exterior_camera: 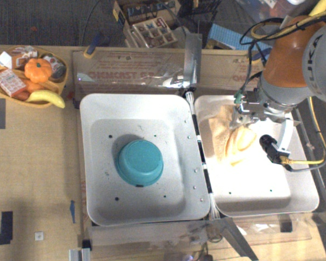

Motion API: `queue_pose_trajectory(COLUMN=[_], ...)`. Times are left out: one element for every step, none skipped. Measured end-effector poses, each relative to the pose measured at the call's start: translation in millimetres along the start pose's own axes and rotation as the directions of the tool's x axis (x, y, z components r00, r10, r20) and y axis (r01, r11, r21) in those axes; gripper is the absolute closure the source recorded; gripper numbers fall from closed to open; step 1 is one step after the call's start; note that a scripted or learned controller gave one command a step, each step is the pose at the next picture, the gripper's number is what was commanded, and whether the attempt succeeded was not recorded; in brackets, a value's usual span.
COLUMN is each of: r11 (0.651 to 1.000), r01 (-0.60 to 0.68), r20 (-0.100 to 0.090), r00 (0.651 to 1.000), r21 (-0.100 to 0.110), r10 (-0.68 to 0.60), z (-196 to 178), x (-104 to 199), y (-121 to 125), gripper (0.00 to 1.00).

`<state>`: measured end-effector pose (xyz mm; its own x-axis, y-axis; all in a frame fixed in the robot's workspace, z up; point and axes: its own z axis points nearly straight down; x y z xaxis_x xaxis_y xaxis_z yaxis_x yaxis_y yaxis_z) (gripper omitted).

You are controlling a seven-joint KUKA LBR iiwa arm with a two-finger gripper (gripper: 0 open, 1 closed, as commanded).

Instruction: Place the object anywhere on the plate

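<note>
From the camera view I see the arm (293, 53) reaching in from the right, with the gripper (243, 118) low over the far part of the right bin (261, 194). A pale yellowish object (236, 140) lies there in strong glare, just under and beside the gripper. I cannot tell whether the jaws are released or clenched, nor whether anything sits between them; the wrist and the washed-out light hide that.

The plate (140, 162), teal and round, sits near the middle of the left bin (98, 118), well apart from the object.

My worries from here: the object looks soft and flat, so I judge it could slip out or be caught by one corner only, then droop and drop on the way across. The glare makes its true outline hard to read, so a grasp could land off its middle. The two bin walls meet in a ridge (198, 145) between the object and the plate; a low carry could drag the object against it. A black cable fitting (271, 145) hangs beside the gripper on the right, near the object, and could snag it.

For room: the right bin's near half is open floor, and the left bin has bare floor all round the plate, so a lift and a leftward carry look unobstructed. The fruit basket (27, 78) sits on the table (32, 173) at far left, well clear.
</note>
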<state>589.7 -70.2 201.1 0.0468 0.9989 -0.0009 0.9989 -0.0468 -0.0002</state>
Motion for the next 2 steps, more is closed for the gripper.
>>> queue_pose_trajectory(r11=[1.0,0.921], r01=[0.0,0.389], r20=[0.0,-0.001], r00=[1.0,0.921], r21=[-0.002,0.0], r10=[0.0,-0.389], z=[-24,-21], x=[-1,56], y=[1,4], gripper=[1.0,1.0])
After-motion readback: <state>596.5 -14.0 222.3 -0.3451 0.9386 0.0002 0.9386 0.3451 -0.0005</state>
